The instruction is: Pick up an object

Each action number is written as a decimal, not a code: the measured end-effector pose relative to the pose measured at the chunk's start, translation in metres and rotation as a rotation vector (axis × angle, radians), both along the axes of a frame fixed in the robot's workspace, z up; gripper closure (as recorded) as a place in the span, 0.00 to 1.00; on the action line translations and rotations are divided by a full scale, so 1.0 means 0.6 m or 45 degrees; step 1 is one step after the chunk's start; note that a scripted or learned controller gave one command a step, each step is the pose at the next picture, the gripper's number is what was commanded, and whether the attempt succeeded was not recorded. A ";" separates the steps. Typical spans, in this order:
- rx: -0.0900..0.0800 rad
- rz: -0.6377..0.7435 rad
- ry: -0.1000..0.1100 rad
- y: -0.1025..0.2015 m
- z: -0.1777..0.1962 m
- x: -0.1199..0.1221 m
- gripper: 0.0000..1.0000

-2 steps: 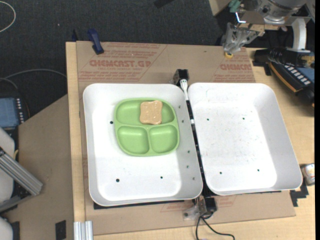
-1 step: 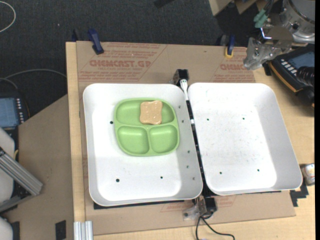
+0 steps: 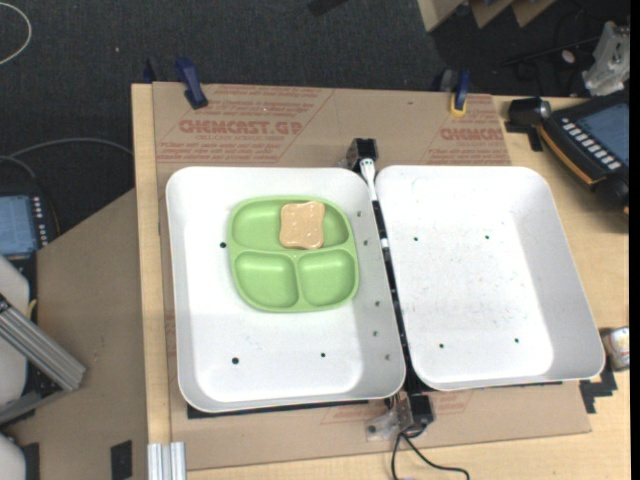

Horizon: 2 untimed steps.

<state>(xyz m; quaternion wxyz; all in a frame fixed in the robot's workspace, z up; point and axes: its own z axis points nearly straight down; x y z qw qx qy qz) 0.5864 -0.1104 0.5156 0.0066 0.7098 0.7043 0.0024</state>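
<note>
Tan bread-slice-shaped toy (image 3: pixel 301 225) lies flat in the top compartment of a green divided plastic plate (image 3: pixel 268 280), which sits toward the far edge of the left white bin (image 3: pixel 210 358); right white bin (image 3: pixel 500 298) adjoins it

The surface (image 3: pixel 300 118) is a tan board with red lettering printed across its far part. Two shallow white bins sit on it side by side, their inner rims touching along a dark seam down the middle. The left bin (image 3: pixel 200 348) holds a green divided plate (image 3: pixel 295 256) in its far half; a tan slice of toast (image 3: pixel 301 225) lies in the plate's large far compartment. The right bin (image 3: pixel 480 278) has small dark specks on its floor. Two clamps grip the far edge of the surface: a blue one (image 3: pixel 189 83) at the left and a yellow-handled one (image 3: pixel 460 95) toward the right.
</note>
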 end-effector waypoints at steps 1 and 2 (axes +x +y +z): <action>0.010 0.006 0.030 0.020 -0.137 -0.120 1.00; 0.010 0.009 0.030 0.054 -0.269 -0.171 1.00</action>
